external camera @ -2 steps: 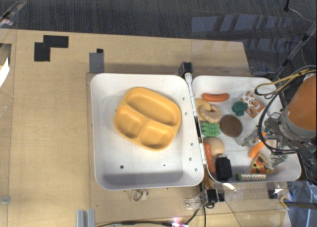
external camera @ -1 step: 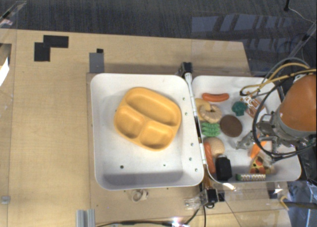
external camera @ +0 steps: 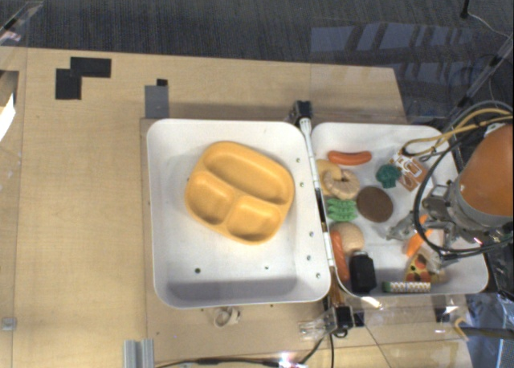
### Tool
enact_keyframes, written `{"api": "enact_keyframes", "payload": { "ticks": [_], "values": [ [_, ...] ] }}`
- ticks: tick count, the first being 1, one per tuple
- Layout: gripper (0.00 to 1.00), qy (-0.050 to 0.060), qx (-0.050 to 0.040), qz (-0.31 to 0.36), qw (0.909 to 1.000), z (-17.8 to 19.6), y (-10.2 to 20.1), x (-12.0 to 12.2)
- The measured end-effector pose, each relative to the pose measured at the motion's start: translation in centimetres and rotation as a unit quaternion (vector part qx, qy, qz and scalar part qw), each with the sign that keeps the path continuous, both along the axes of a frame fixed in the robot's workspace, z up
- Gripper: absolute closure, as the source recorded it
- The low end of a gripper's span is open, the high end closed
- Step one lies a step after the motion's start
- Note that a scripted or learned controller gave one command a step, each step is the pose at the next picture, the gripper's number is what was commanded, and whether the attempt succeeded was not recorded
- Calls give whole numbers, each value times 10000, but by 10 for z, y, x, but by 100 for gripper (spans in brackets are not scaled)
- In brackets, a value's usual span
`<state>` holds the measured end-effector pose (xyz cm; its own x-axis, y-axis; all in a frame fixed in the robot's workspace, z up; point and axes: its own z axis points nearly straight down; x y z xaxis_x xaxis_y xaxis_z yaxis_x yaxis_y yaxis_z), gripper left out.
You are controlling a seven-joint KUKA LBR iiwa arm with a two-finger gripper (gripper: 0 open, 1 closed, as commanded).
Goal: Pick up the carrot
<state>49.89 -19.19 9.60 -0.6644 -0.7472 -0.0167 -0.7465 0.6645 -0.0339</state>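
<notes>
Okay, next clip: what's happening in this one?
A grey robot arm with an orange band reaches in from the right over the right bin, which holds toy food: a sausage, a doughnut, a brown disc, something green and leafy and a pizza slice. Its gripper is low by an orange piece, probably the carrot; a grip is not visible. The left bin holds a yellow divided plate.

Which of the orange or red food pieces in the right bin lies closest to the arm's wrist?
The small orange carrot at the bin's right side, right beside the wrist. The red sausage lies along the far edge, and the reddish piece sits by the divider.
</notes>
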Motion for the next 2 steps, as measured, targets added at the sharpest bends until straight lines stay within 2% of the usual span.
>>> {"api": "enact_keyframes", "payload": {
  "ticks": [1, 2],
  "values": [
    [0, 26, -4, -700, 9975, 0, 16, 0],
    [0, 36, 72, -2219, 9750, -1, -1, 2]
  ]
}}
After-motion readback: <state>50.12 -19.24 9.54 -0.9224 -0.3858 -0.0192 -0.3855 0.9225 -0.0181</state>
